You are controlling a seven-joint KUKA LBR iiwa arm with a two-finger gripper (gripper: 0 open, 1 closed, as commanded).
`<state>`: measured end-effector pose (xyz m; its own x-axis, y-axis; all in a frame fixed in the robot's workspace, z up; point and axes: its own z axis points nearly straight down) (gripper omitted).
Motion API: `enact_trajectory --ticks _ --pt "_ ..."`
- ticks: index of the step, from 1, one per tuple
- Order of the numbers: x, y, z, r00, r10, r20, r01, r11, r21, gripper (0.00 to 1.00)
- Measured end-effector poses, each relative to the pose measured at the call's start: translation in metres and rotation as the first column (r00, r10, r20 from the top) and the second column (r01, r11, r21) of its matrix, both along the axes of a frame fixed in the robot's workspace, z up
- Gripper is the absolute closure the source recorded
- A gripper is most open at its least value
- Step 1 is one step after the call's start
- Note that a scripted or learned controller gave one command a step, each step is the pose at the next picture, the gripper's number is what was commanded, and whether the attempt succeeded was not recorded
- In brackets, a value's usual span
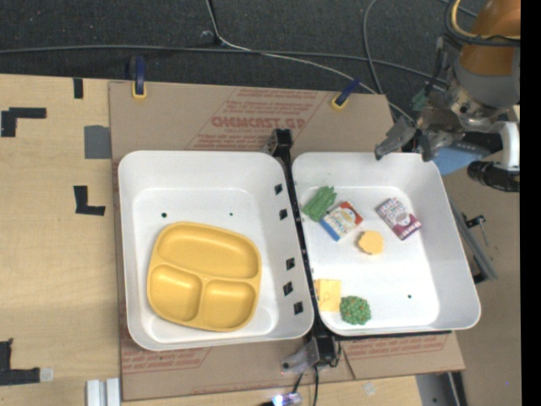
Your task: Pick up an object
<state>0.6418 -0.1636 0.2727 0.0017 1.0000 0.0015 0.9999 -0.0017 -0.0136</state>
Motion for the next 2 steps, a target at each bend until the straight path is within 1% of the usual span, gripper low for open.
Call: enact_trajectory --ticks 1,2 --pt "0.002 0.000 0.008 1.000 0.003 0.012 -0.003 1.000 -0.002 0.00" --pt "-0.005 0.004 -0.038 1.000 0.003 0.008 -0.003 1.000 -0.002 0.00"
